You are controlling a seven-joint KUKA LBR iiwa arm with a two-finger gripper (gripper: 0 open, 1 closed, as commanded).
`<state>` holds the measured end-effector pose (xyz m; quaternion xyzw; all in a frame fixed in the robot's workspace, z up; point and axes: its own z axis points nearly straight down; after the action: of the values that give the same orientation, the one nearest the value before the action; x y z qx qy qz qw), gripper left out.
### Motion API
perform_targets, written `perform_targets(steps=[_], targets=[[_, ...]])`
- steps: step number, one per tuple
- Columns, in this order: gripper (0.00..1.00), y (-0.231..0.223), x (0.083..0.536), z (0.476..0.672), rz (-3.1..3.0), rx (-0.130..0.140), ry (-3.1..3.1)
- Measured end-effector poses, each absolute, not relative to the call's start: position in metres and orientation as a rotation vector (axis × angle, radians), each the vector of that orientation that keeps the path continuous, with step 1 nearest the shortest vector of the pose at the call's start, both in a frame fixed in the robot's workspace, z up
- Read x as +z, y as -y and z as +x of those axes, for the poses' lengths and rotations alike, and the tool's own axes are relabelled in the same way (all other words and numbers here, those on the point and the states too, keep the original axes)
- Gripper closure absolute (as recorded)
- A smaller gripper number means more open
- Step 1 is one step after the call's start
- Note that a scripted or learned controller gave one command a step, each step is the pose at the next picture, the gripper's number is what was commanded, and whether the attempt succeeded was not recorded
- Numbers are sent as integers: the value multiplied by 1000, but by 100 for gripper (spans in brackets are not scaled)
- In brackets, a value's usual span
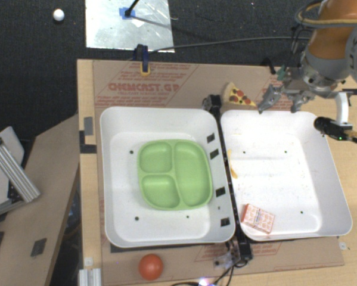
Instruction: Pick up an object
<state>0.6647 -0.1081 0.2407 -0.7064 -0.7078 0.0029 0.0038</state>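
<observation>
- From above, at a slant: two shallow white bins sit side by side on a tan bench [166,82] printed with faded red lettering.
- The left bin [115,154] is smooth plastic with rounded corners. A pale green tray [174,173] lies flat in its middle, a rounded square split into three compartments, glossy.
- The right bin [321,177] has a lightly speckled floor. A small card [258,218] with a red and white pattern lies tilted near its front left corner, flat on the floor. A thin yellowish sliver [233,172] lies near the bin's left wall.
- A pizza slice [238,95], a flat wedge in yellow with red spots, rests on the bench just behind the right bin's back left corner.
- An orange ball [150,266], round and smooth, sits on the bench in front of the left bin.
- A shiny metal sheet [106,22] lies on the dark floor behind the bench, with a small white ball [59,15] to its left.
- The arm [339,16] comes in from the upper right, its orange band rounded and glossy above grey metal.
- The gripper [282,104] points down over the back edge of the right bin, its two fingers spread apart with nothing between them, well apart from the card.
</observation>
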Motion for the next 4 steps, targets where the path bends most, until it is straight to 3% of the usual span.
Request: perform_targets(steps=[1,4], targets=[[0,108,248,667,-2218,-2,2227],[0,105,82,663,-2218,2,2223]])
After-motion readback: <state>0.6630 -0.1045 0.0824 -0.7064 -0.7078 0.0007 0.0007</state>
